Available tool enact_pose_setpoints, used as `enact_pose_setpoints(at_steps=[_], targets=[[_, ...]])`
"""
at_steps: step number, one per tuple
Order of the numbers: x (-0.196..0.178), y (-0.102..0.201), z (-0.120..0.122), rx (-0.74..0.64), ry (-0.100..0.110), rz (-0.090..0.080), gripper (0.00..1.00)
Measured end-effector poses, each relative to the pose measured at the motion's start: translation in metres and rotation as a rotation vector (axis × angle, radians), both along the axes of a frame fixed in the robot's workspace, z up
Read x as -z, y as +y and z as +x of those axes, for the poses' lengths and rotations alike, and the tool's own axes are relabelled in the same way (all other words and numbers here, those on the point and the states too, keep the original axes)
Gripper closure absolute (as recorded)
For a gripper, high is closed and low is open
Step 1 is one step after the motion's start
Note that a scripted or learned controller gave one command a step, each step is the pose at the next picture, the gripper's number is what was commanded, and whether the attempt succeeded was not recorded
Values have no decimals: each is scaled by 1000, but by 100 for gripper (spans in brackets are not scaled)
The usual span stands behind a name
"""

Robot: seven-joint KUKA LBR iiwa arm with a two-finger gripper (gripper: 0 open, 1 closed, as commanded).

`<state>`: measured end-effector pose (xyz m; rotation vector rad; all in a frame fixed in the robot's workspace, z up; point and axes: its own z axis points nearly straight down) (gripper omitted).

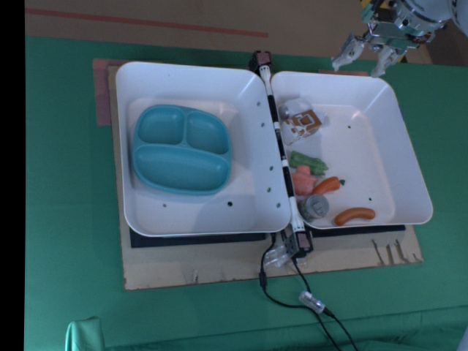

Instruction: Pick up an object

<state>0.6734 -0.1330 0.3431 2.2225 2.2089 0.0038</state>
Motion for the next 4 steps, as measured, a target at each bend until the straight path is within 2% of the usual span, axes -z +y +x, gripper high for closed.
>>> enact_pose_setpoints(at_steps=[1, 2, 3, 4], targets=[[-76, -50, 27, 2, -8, -5, 0], [60, 20, 22, -2, -1, 0, 0], [94, -46, 28, 2, -3, -6, 0], [58, 85, -38, -3, -1, 2, 0]])
